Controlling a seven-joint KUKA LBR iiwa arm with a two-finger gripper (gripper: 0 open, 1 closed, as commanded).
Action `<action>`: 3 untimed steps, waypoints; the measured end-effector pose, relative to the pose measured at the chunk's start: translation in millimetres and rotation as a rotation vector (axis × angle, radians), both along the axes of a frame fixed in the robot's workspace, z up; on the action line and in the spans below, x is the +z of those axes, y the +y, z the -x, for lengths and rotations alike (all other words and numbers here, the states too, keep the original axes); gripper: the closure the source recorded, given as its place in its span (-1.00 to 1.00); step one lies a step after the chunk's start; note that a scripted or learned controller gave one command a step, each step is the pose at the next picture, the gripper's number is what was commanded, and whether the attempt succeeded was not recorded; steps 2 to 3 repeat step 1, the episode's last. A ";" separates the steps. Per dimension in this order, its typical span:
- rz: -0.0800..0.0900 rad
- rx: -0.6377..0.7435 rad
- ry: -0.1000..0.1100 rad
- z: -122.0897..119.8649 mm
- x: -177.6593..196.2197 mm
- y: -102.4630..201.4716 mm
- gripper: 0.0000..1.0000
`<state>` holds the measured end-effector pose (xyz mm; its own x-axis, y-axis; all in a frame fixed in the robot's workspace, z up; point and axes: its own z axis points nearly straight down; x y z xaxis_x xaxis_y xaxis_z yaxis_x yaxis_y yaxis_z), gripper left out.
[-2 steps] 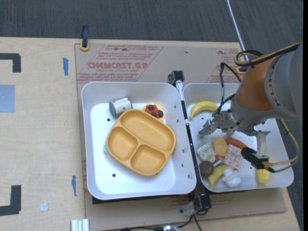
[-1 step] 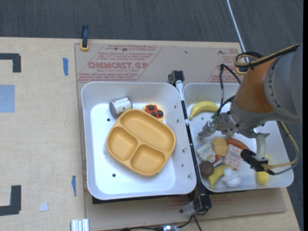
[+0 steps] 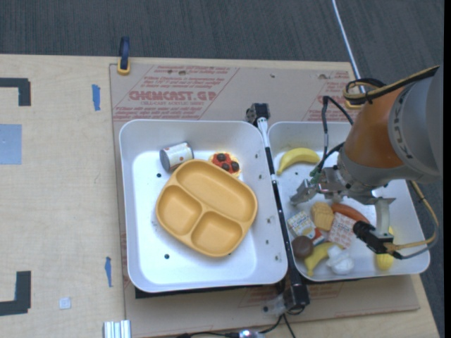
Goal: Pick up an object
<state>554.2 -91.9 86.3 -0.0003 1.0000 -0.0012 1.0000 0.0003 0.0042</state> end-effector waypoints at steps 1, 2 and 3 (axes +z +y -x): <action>-0.001 0.000 0.003 -4.9 -0.3 -1.1 -1.00; -0.001 0.000 0.003 -4.9 -0.3 -1.1 -1.00; -0.001 0.000 0.003 -4.9 -0.3 -1.1 -1.00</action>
